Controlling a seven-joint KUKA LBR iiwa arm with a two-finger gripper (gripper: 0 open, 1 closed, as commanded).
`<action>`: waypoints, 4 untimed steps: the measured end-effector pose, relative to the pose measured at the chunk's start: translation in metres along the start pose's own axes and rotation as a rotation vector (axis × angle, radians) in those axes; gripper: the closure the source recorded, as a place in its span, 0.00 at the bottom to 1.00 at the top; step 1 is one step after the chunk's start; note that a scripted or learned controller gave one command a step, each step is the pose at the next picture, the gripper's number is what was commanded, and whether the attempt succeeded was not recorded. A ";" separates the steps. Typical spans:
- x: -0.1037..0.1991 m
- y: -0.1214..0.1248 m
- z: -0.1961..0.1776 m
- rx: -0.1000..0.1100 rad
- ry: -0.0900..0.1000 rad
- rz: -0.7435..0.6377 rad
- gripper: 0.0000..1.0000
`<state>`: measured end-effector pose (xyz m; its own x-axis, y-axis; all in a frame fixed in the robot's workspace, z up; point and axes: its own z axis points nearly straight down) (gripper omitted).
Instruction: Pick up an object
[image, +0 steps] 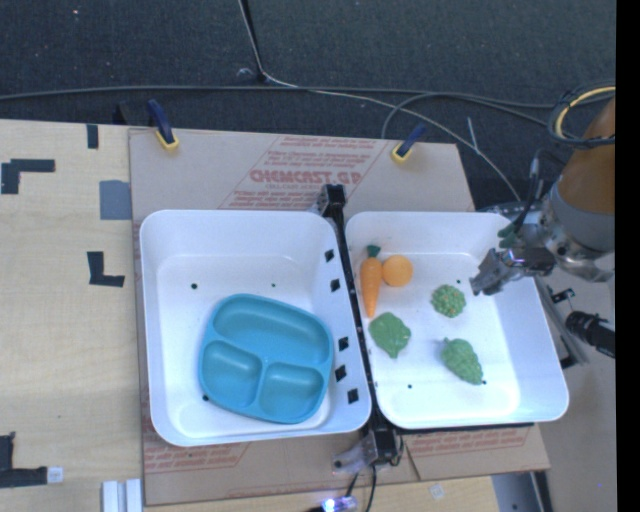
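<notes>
Hand over right bin (grip state unclear), near small green piece; carrot well apart.

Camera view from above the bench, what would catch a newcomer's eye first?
The blue divided plate lying in the left bin stands out most. In the right bin, an orange carrot and an orange ball sit by the divider, with three green vegetable pieces nearby. The gripper hovers at that bin's right side.

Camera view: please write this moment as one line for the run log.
arm: over right white bin edge | claw: beside small green broccoli-like toy, holding nothing seen | left white bin: blue divided plastic plate
</notes>
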<state>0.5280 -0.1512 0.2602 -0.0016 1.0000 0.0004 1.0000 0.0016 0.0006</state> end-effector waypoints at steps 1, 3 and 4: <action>0.049 0.016 -0.004 0.001 0.001 -0.005 1.00; 0.154 0.064 0.011 0.000 0.000 -0.005 1.00; 0.206 0.085 0.028 0.002 -0.001 -0.004 1.00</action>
